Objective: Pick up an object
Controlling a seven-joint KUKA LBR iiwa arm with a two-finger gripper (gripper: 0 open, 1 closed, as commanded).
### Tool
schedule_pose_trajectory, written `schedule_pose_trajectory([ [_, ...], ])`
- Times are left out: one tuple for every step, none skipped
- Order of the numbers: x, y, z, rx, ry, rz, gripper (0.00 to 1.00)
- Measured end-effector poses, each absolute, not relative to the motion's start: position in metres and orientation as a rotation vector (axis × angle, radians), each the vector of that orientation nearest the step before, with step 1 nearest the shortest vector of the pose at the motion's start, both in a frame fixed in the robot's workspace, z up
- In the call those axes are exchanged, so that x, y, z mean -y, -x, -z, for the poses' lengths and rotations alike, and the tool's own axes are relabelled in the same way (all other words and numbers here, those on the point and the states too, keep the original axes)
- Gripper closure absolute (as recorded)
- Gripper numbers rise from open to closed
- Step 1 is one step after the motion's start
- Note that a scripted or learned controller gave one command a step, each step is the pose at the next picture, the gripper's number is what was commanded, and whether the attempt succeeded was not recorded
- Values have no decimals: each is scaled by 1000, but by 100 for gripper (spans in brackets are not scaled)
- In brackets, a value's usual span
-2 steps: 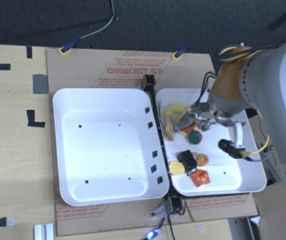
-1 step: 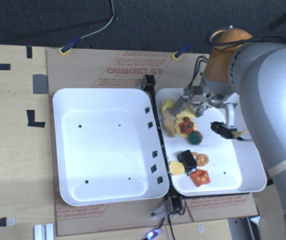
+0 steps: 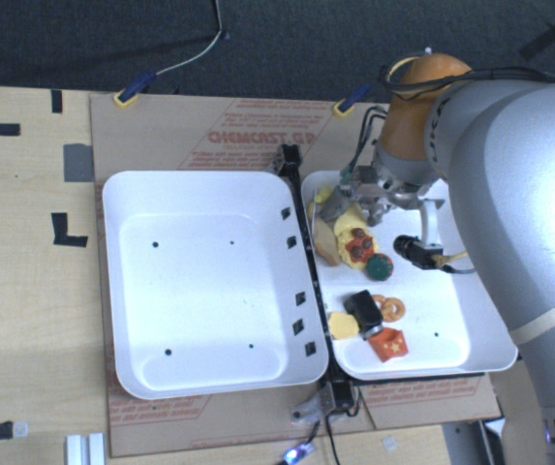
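The left bin (image 3: 200,279) lies bare on the table (image 3: 25,260); all the candidates sit in the right bin (image 3: 451,342). Along its left side, near the divider, a pale wedge-shaped piece (image 3: 325,245) leans at about ten o'clock in that bin. Just right of it, touching, is a yellow piece with red spots (image 3: 354,240), and at its four o'clock a green ball (image 3: 381,267). Lower down, toward six o'clock, a yellow block (image 3: 343,325), a black block (image 3: 364,308), a small pretzel-like ring (image 3: 390,308) and a red block (image 3: 388,344) crowd together.

The end effector (image 3: 369,201) hangs at the bin's twelve o'clock, over the upper cluster, seemingly right above the yellow spotted piece. The step in hand looks like the descent onto one object. To do it well, I would centre over a single item, not the seam between neighbours, since the pieces here touch and a closing grip could push one aside or catch two. The green ball looks likely to roll; the yellow piece looks steadier. Coming straight down and keeping clear of the bin wall at nine o'clock should help.

Whether the end effector is apart or together I cannot tell; cables and the wrist body mask it, and nothing is visibly held.
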State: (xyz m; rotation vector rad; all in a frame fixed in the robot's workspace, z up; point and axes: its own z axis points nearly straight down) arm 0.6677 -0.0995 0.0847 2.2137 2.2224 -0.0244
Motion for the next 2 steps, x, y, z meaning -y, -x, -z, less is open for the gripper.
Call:
schedule_pose_trajectory([
  [93,-668,-90,-2237,-2222,16,100],
  [98,-668,-84,-2235,-2222,9,100],
])
